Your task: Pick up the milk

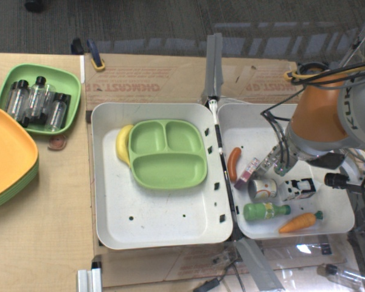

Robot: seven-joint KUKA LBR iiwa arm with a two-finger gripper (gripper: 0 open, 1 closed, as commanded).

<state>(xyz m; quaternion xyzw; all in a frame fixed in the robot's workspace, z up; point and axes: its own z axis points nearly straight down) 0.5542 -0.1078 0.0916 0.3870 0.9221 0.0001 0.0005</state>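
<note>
At the table's left edge lies a stack of orange plates (9, 157); behind it, near the back left corner, a small green tray (41, 98) carries several clear bottles with black caps (35, 103); a small brownish thing (56, 142) lies on the table just in front of that tray.

The left bin (109, 224) holds a green divided plate (167, 152) in its back half, and a yellow thing, perhaps a banana (122, 143), pokes out from under the plate's left rim; a grey post (213, 66) stands behind the seam between the two bins.

The right bin (243, 117) holds, from its left side: a red sausage (233, 163) lying roughly front to back near the left wall; a small purple-and-white packet (249, 171) just beside it; a round tin (263, 188) in the middle; a green bottle (265, 210) lying on its side in front of the tin; an orange carrot (299, 222) near the front right corner; the milk (299, 188), a small white carton with black patches, lies on its side right of the tin and behind the carrot.

The tool (281, 163) is low over the middle of the right bin, behind and to the left of the milk and close to the tin and packet; whether its fingers are spread or pressed together I cannot tell; the grey arm with its orange band (319, 111) rises behind it toward the table's right edge, trailing cables.
</note>
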